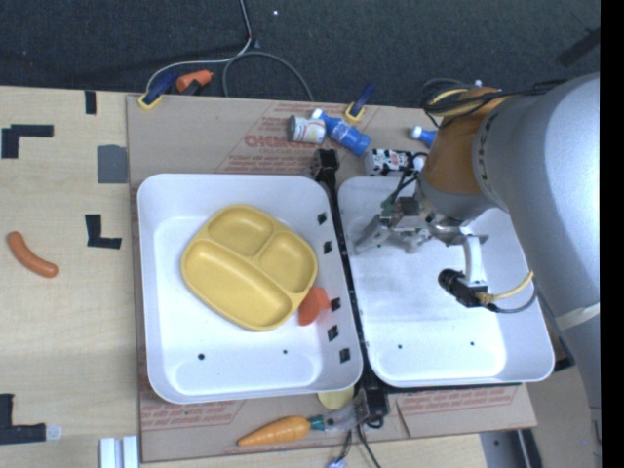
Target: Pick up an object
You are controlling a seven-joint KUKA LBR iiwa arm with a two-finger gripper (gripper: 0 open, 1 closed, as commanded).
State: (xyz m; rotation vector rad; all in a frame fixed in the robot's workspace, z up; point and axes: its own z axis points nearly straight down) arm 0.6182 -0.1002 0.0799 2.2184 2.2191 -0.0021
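You see a yellow, three-compartment plastic plate (251, 265) in the left white bin (166, 359); a small orange piece (313, 306) touches its right edge. Pincer (375, 230) state: unclear.

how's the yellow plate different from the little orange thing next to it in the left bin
The yellow divided plate is far larger than the small orange piece. The plate is pale yellow; the piece is orange-red. The plate is moulded into three shallow compartments, while the piece is a plain small lump whose exact shape is hard to tell. The plate sits mid-bin; the piece lies at its lower right edge, touching or nearly so. Both rest in the left bin.
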